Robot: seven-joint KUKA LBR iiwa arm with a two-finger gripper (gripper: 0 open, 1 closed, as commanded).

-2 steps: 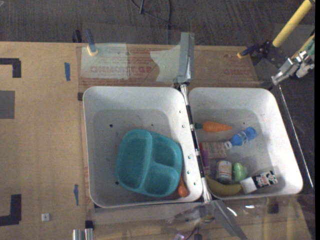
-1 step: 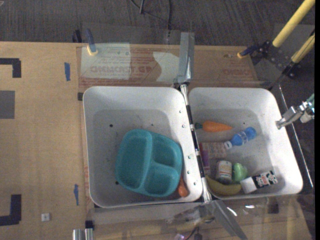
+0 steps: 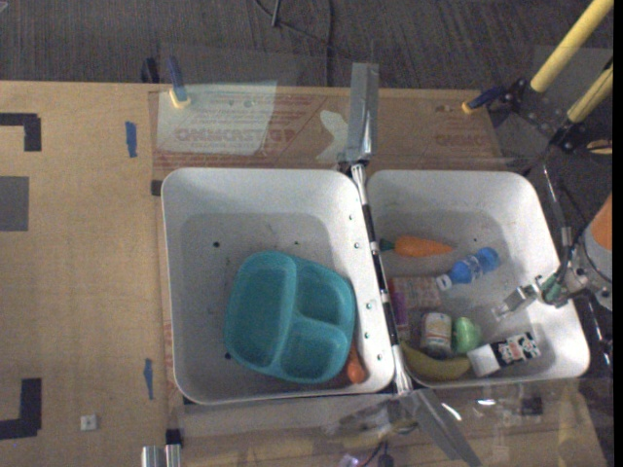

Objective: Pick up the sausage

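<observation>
The gripper (image 3: 526, 298) hangs over the right bin (image 3: 506, 195) near its right wall, and whether it is open or closed cannot be told; nothing shows between its parts. The sausage (image 3: 356, 369) lies in the left bin (image 3: 253, 193), wedged in the near right corner between the teal divided tray (image 3: 290, 316) and the bin's right wall, touching or nearly touching the tray's edge. Little open room surrounds it there. The tray fills the lower middle of the left bin, leaving the far half and left side bare. In the right bin, a carrot (image 3: 422, 247) lies along the far part, a blue-capped bottle (image 3: 469, 267) just beside it, and a banana (image 3: 435, 364), a small can (image 3: 437, 333), a green item (image 3: 466, 334) and a small carton (image 3: 506, 351) crowd the near edge.
</observation>
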